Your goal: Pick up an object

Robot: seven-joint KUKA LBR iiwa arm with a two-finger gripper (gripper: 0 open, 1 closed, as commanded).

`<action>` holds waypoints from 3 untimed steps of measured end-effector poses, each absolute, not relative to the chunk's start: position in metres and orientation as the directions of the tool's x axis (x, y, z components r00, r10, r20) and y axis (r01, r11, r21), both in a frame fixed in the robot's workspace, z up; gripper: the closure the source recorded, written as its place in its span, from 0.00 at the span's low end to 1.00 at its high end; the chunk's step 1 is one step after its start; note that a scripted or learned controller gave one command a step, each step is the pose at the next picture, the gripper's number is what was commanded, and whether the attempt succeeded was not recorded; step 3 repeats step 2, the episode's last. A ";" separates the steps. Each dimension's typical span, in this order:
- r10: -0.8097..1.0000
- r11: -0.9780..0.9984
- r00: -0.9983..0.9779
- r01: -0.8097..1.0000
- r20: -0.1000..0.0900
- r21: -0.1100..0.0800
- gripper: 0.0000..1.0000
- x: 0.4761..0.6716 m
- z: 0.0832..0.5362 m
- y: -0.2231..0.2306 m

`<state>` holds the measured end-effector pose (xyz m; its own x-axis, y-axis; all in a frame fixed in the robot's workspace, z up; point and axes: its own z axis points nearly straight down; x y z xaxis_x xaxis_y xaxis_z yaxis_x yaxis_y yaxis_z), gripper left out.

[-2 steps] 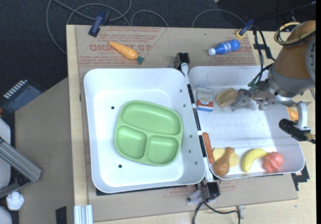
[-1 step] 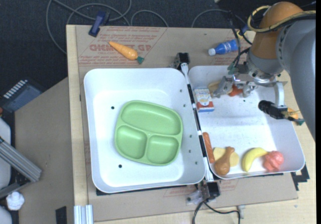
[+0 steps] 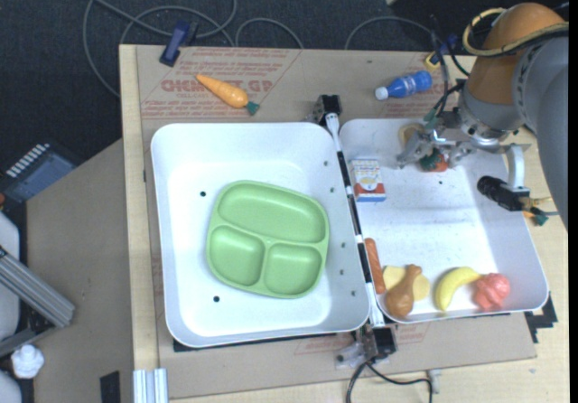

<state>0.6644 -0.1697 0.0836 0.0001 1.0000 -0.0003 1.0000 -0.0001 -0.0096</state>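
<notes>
One green tray (image 3: 267, 238), one banana (image 3: 454, 285), one carton (image 3: 367, 180)

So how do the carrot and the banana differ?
The carrot is orange with a green tip; the banana is yellow. The carrot lies straight on the bench outside the bins; the banana curves and sits in the right bin, near its front edge. Both look like toy food.
</notes>
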 end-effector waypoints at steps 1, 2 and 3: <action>1.000 0.001 -0.001 1.000 -0.001 -0.009 1.00 0.665 0.094 -0.169; 1.000 0.002 -0.002 1.000 0.002 0.002 1.00 0.618 0.186 -0.068; 1.000 0.002 -0.002 1.000 0.002 0.002 1.00 0.618 0.186 -0.068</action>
